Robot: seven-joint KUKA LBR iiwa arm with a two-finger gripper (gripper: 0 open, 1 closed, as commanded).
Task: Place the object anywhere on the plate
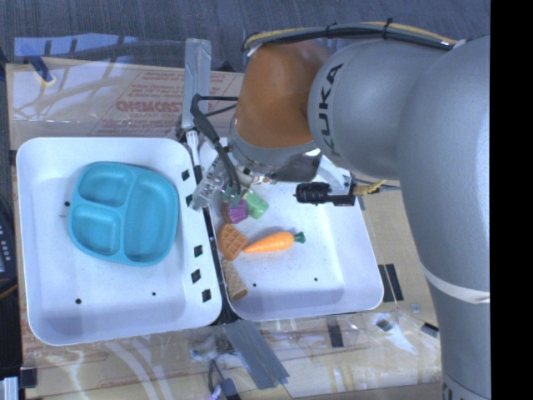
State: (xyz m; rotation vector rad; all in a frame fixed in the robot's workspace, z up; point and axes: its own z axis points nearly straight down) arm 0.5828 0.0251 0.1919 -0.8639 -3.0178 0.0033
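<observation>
Cardboard (125, 98) under bins: "CHEMCAST"; arm (366, 98): "KUKA".

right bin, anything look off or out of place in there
Nothing spilled or broken. The carrot, a waffle piece and a brown piece crowd the left wall of the right bin, the brown one right against it. Purple and green toys sit under the gripper. The blue plate lies flat in the left bin.

Blue plate (123, 212), orange carrot (268, 242)
</observation>
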